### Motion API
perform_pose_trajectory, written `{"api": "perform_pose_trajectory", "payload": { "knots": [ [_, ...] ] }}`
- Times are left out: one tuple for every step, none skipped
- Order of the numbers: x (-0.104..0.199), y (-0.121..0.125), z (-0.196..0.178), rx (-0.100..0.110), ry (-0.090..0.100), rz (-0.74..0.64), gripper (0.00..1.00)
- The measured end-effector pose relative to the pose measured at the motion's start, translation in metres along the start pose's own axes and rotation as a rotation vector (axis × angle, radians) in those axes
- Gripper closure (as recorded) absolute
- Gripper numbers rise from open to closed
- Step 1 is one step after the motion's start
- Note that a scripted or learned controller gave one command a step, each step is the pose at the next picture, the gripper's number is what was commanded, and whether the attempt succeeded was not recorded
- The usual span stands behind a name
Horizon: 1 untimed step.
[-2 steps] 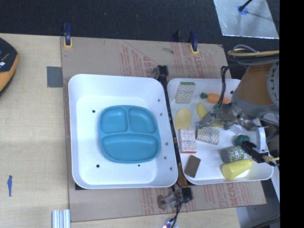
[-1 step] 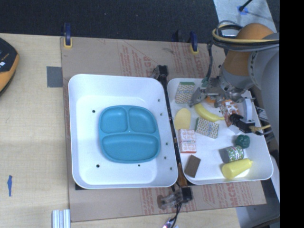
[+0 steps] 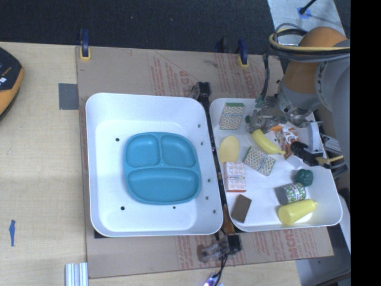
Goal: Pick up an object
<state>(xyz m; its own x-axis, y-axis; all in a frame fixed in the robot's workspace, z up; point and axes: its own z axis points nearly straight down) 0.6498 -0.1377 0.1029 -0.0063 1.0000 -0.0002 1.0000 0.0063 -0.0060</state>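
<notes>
My gripper [image 3: 259, 119] hangs low over the back of the right bin [image 3: 324, 219], on the grey arm with the orange band [image 3: 315, 43]. Just in front of it and to its right lies a yellow banana [image 3: 266, 142], close to or touching the gripper's tip. A green patterned packet [image 3: 232, 115] lies to the gripper's left. Another patterned packet [image 3: 260, 160] sits in front of the banana. I see nothing clearly held.
The right bin also holds a pale yellow oval [image 3: 229, 149], a red and white box [image 3: 234, 176], a brown block [image 3: 240, 208], a green can [image 3: 292, 192], a yellow bottle [image 3: 296, 211] and a dark green lump [image 3: 303, 176]. The left bin [image 3: 101, 159] bears a blue divided plate [image 3: 162, 167].
</notes>
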Motion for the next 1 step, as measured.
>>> {"api": "perform_pose_trajectory", "payload": {
  "knots": [
    [0.0607,-0.0606,-0.0947,-0.008,0.003,-0.003,1.0]
  ]
}}
